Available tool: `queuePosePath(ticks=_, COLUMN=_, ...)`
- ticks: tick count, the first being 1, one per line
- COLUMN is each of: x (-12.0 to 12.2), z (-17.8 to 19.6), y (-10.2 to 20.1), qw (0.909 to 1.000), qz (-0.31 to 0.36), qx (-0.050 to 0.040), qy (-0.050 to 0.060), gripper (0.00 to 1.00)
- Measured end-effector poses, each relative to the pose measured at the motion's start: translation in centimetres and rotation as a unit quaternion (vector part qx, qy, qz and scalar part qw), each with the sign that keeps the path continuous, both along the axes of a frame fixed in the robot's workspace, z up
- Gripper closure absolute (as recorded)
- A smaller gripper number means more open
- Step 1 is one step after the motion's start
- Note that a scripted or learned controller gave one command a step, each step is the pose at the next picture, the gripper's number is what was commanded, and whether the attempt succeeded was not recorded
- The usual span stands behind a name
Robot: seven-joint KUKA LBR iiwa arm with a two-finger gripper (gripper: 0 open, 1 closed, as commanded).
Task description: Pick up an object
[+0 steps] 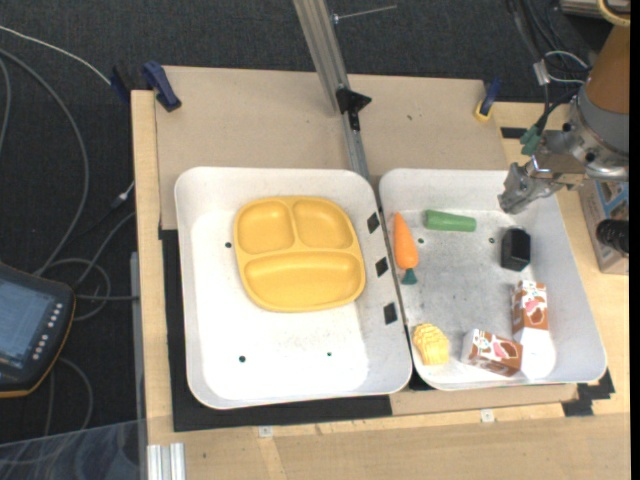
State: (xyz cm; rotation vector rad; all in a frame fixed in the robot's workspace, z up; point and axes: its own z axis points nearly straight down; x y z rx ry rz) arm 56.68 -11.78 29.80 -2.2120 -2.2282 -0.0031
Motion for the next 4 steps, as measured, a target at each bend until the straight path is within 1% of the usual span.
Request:
queuePosePath(ticks=1, x=0.2, z=-0.4, y=6.2, qw=1.0000, qz=0.000, qx=0.0001, qy=0.001, gripper=1.00)
queuePosePath(ticks=2, x=0.8, z=-0.5, y=11.7, qw=1.0000, qz=0.000, qx=-0.0003, qy=0.000, gripper=1.00)
queuePosePath(ticks=3, x=0.6, z=-2.1, y=16.0, qw=1.0000, qz=-0.001, qx=-0.0003, qy=0.002, gripper=1.00)
queuePosePath(ticks=4, x=1.3, z=-2.3, y=21.2, qw=1.0000, qz=0.000, qx=-0.0003, qy=0.000, gripper=1.00)
